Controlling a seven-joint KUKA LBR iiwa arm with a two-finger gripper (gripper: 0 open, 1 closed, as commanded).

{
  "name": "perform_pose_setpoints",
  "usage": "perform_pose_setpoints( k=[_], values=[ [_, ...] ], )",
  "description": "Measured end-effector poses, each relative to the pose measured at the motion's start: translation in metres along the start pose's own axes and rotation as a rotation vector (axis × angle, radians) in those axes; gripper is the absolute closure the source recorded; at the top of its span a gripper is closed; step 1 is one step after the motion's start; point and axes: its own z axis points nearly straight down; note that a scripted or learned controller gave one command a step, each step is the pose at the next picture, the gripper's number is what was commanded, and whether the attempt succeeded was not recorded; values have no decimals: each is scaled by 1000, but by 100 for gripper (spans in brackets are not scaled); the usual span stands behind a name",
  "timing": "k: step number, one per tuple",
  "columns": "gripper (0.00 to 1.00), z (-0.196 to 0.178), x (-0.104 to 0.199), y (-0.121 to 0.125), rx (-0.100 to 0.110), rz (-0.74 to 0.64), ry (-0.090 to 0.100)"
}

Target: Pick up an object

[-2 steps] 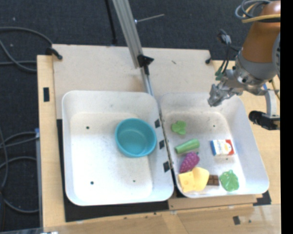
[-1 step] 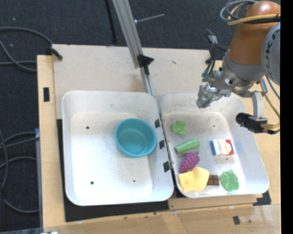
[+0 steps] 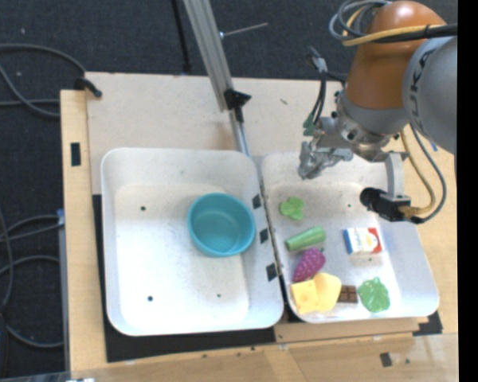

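Observation:
My gripper [image 3: 311, 166] hangs over the far left corner of the right bin [image 3: 406, 297], above the toys and touching none of them. Nothing sits between its fingers. Just below it lies a small green lump [image 3: 291, 208]. Further toward the front are a green cylinder [image 3: 305, 238], a purple grape bunch [image 3: 308, 264], a yellow block [image 3: 316, 293], a small brown piece [image 3: 347, 294] and a green leafy toy [image 3: 374, 294]. A white carton with red and blue print [image 3: 361, 240] lies to the right of the cylinder.
The left bin [image 3: 127, 213] holds a teal bowl [image 3: 221, 224]. A slanted metal pole [image 3: 211, 50] rises behind the bins, with its clamp near the divide. A black part on the arm's cable [image 3: 386, 204] hangs over the right bin.

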Motion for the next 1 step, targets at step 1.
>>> perform_pose_setpoints(
  k=[1],
  values=[
    [100,16,53,-2,1,1,-2]
  ],
)
